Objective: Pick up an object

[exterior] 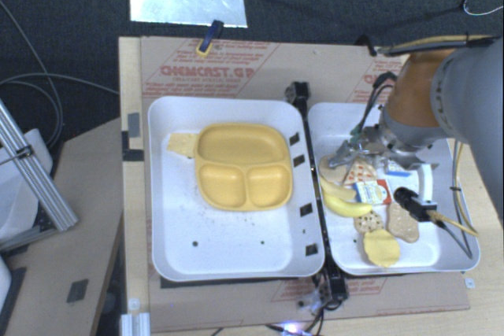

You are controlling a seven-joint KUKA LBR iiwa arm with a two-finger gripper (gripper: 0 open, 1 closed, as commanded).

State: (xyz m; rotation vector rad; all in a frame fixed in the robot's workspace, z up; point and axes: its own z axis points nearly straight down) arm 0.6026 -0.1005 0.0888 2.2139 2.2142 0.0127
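My gripper [345, 159] hangs low over the left part of the right bin [335, 119], the grey arm reaching in from the right. Just below it lie a pizza slice [359, 172] and a yellow banana [342, 203], which curves along the bin's left side. A small blue, white and red carton [371, 190] sits beside the banana. Nearer the front are a round cookie [366, 222], a tan bread-like piece [405, 225] and a yellow disc [382, 248]. I see nothing held in the gripper.
The left bin [157, 193] holds a yellow divided plate [242, 167] with a pale yellow flat piece [182, 144] at its left. A black divider with clips [303, 161] runs between the bins. Cardboard lies under both bins.
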